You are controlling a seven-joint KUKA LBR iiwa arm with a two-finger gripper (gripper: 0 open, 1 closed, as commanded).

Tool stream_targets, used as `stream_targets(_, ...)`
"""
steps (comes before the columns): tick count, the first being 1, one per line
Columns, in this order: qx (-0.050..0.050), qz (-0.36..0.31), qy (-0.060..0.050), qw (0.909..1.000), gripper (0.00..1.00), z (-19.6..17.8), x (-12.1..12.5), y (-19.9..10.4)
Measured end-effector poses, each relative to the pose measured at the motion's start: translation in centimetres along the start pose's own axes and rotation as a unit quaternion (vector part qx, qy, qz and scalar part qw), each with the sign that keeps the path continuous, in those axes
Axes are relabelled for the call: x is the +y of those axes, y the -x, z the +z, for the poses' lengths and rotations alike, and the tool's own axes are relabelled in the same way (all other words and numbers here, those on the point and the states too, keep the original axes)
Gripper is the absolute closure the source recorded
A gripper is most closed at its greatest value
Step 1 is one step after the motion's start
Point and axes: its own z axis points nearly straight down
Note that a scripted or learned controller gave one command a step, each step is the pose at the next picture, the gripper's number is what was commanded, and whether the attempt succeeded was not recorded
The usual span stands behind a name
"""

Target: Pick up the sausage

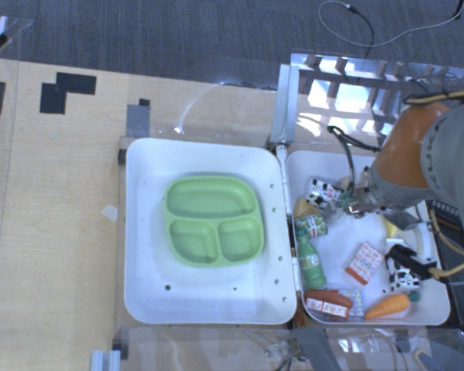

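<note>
Robotics lab. Pale wood surface [49, 232] marked with black tape squares [65, 91], two white bins [143, 293] fixed in metal brackets, grey carpet [148, 19] behind with a loose cable [348, 23], industrial arm [430, 154] over toy food.

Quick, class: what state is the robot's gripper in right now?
Gripper: over the right white bin; open or shut cannot be told.

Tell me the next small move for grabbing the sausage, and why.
Probably shift the gripper toward the near-left corner of the right bin. The sausage lies there against the front wall, beside the green bottle and the carrot, while the gripper hangs over the bin's far side.
</note>
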Motion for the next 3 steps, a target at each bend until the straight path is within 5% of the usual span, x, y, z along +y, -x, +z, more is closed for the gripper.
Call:
stream_targets(1,0.011,0.040,-0.004,0.9991,0.00,0.4,0.3,1.3)
stream_targets(2,0.009,0.044,-0.004,0.9990,0.00,0.4,3.4,-1.2)
stream_targets(3,0.011,0.139,-0.005,0.9902,0.00,0.4,-1.1,1.2)
